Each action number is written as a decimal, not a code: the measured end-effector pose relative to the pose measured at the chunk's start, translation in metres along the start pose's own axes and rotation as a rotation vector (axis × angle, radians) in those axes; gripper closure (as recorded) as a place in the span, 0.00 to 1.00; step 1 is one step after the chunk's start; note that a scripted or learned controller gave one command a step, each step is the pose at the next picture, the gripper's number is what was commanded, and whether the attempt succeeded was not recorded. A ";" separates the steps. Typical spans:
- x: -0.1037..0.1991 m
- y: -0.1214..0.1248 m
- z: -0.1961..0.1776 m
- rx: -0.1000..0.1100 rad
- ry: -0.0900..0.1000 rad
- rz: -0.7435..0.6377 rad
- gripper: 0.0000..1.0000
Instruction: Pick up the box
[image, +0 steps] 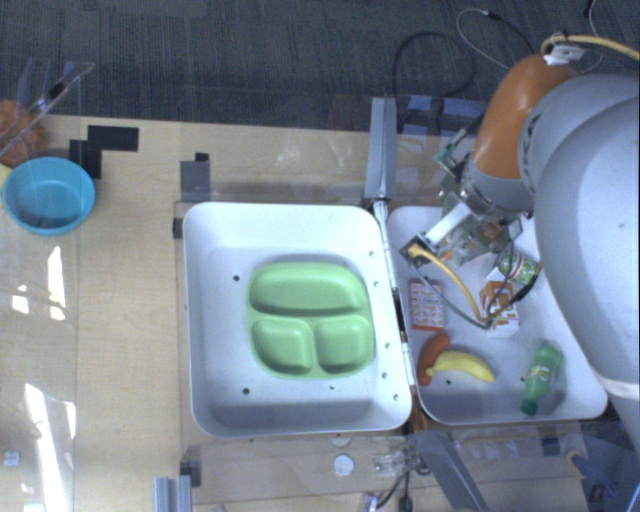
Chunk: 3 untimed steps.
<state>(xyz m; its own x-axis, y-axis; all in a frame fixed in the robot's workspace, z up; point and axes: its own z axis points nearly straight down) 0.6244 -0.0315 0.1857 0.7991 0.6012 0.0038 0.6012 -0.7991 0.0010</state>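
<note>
Both white bins (205, 300) are seen as smooth, slightly glossy plastic. The green tray (310, 318) is moulded in matt plastic. The bench (120, 380) is surfaced in pale wood with a soft sheen. The box (426, 303) looks like printed card. The green bottle (540, 376) appears as shiny plastic.

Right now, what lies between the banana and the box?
In the camera view, a reddish sausage-like item lies between the box and the banana, touching the banana.
</note>
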 end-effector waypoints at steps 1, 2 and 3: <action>-0.035 0.085 0.013 -0.001 -0.002 0.087 1.00; 0.011 0.010 0.001 0.001 0.000 0.385 1.00; -0.057 0.113 0.023 -0.001 -0.002 0.431 1.00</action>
